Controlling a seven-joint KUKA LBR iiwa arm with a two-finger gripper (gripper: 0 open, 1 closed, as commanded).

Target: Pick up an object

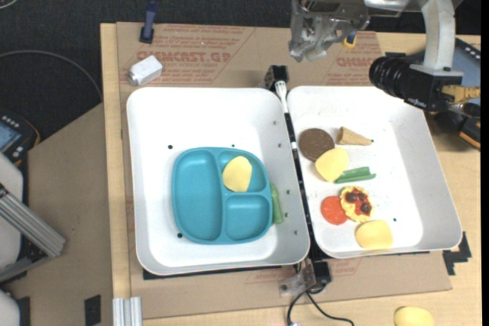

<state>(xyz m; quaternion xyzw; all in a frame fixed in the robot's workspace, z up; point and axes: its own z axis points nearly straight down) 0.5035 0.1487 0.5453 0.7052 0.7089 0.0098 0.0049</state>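
Observation:
My gripper (315,42) hangs high above the back of the bench, over the cardboard behind the seam between the two bins, well clear of every object. The right bin (428,164) holds a brown round disc (315,142), a tan wedge (354,137), a yellow round piece (331,163), a green bean (353,175), a red slice (331,210), a small pizza piece (357,201) and a yellow lump (374,234). In the left bin (153,133) lies a teal divided tray (202,195) with a yellow piece (238,173) in its upper right compartment.
A thin green item (276,204) lies at the tray's right edge. A white block (145,70) and a blue object (148,23) sit on the cardboard at back left. A black camera unit (405,80) overhangs the right bin's back corner. Another yellow object (412,316) lies at bottom right.

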